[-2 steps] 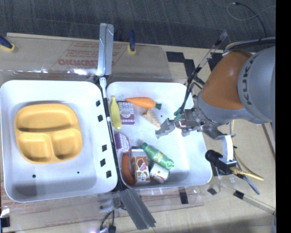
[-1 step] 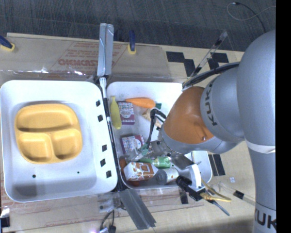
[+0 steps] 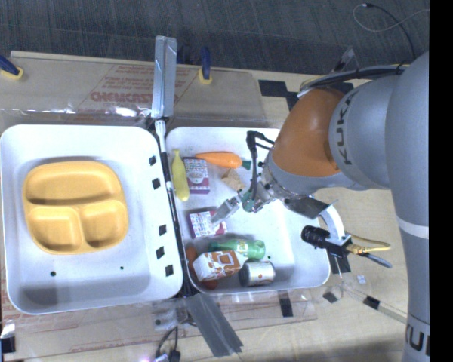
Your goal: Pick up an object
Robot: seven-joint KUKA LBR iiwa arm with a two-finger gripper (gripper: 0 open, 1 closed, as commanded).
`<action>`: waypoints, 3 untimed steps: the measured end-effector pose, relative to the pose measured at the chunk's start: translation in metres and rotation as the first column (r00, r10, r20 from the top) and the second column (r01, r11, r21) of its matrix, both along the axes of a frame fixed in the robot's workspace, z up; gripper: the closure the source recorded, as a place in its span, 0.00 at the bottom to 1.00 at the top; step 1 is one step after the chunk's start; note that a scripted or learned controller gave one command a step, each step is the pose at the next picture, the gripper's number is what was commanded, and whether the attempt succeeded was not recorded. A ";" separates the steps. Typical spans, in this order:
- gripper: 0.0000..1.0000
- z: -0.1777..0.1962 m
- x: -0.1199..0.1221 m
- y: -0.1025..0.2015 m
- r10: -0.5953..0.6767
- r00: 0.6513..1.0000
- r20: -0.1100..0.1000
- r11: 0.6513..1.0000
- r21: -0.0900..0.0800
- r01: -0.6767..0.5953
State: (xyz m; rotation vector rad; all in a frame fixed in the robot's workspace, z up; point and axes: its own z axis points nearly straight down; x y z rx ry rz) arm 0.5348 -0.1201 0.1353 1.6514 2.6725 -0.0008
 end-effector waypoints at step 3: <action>0.00 -0.037 0.121 -0.029 0.052 0.999 0.000 0.999 0.000 -0.052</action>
